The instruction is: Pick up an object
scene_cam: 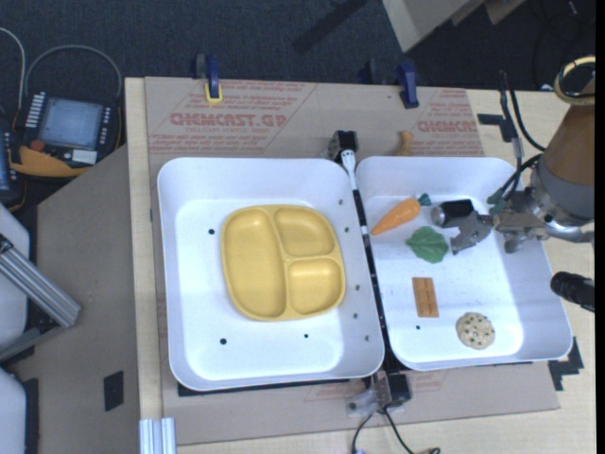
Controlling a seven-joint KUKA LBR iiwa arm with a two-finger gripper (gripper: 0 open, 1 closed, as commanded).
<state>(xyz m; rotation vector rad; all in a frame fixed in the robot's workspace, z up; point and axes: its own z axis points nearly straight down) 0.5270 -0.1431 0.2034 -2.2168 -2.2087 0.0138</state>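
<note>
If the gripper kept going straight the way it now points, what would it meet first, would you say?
The gripper points toward the view's left, and the green leaf-shaped toy lies just ahead, so it would likely come first. The gripper's height is unclear, and it might pass above.

Bench (pixel 284 102): brown cardboard-like sheet w/ red print along the 12 o'clock edge, held by two blue clamps (pixel 210 76) there. Directly on it, two shallow white bins touching side by side: left bin (pixel 189 348) toward 9 o'clock, right bin (pixel 529 339) toward 3 o'clock. Black fittings (pixel 342 144) sit at the seam btw. bins, at 12 and 6 o'clock.
</note>
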